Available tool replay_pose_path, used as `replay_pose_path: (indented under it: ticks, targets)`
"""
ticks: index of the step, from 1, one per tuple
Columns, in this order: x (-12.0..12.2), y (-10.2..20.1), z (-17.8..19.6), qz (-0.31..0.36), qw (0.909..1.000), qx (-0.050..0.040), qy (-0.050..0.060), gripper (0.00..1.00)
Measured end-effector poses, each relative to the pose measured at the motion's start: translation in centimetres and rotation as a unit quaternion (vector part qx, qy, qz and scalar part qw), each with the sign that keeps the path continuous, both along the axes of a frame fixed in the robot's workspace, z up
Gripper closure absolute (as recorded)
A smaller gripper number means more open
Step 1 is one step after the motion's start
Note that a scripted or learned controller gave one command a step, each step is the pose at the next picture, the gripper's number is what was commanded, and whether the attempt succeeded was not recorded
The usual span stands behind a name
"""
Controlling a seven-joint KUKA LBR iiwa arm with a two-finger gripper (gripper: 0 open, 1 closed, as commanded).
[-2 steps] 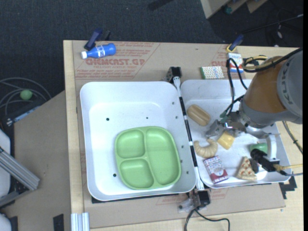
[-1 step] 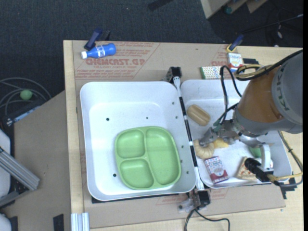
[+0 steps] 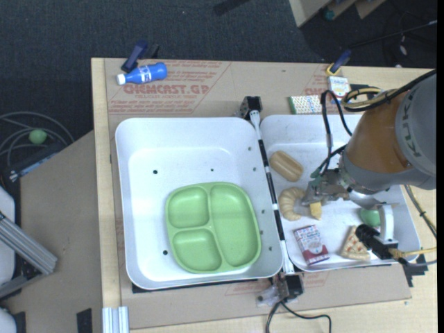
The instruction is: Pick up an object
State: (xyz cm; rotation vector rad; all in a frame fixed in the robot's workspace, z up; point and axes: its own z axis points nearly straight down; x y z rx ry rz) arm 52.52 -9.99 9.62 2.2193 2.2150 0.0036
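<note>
Entry, single overhead view. My arm reached in from the right and was over the right bin. My gripper was low over that bin's left-centre area. I could not tell whether it was open or closed, as the wrist hid it from above. Nothing could be confirmed as held.

Right bin contents:
- A tan bread roll lay near the left wall in the upper half, apart from the gripper.
- A croissant-shaped pastry lay just left of the gripper, close to the divider between the bins.
- A small yellow piece sat right below the gripper, just beside the pastry. I could not tell whether the two touched.
- A red packet lay flat near the front edge, below the pastry.
- A pizza-slice-shaped item lay to the right of the packet, near the front edge.
- A green item was partly hidden by my wrist, so its shape was unclear.

Left bin: a green three-compartment plate lay flat in the front half, nothing in its compartments.

On the bench, behind the left bin, a blue and white bottle lay on its side, well apart from everything else.
</note>
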Motion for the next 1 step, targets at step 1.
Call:
replay_pose_path:
  ticks: [1]
  targets:
    - [0.55, 4.61, 11.75, 0.002, 1.0, 0.0017, 0.001, 1.0]
